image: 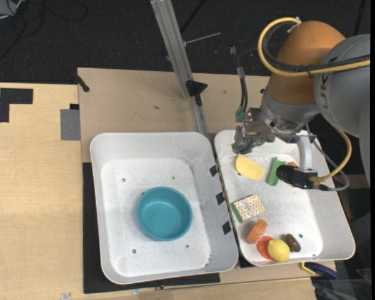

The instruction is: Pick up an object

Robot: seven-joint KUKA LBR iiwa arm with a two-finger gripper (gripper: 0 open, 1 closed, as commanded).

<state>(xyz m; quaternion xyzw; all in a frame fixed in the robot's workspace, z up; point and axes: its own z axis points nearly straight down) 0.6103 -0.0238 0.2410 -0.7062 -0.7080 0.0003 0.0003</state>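
Reaches in from the right, arm (319, 67) bent over the right bin (328, 230), orange band uppermost, wrist angled down and toward the left. Gripper (242, 144) low at the bin's far left corner, just above the yellow piece (249, 167). Cannot tell the gripper's state from this slant. Nothing seen held there.

Lies just below the gripper, yellow piece, near the bin's left wall, long axis running from upper left to lower right, blunter end toward the wall. Whether touched by the gripper, cannot tell.

Just right of it, a green block (273, 171), standing nearly upright in the picture, long axis top to bottom with a slight lean to the right. Beside that, a black camera-like unit (297, 176) on the arm's side, cable looping off to the right.

Lower in the same bin: a patterned block (249, 207) with a green edge, tilted, long axis rising to the right. Below it an orange piece (257, 230), then a red piece (264, 247) touching a lemon (278, 250), and a brown piece (292, 242) just to the lemon's right.

In the left bin (112, 161), a teal bowl (164, 214), upright, mouth up, toward the near middle.

Behind the bins, a metal rail (174, 39) slanting down toward the gap between them.
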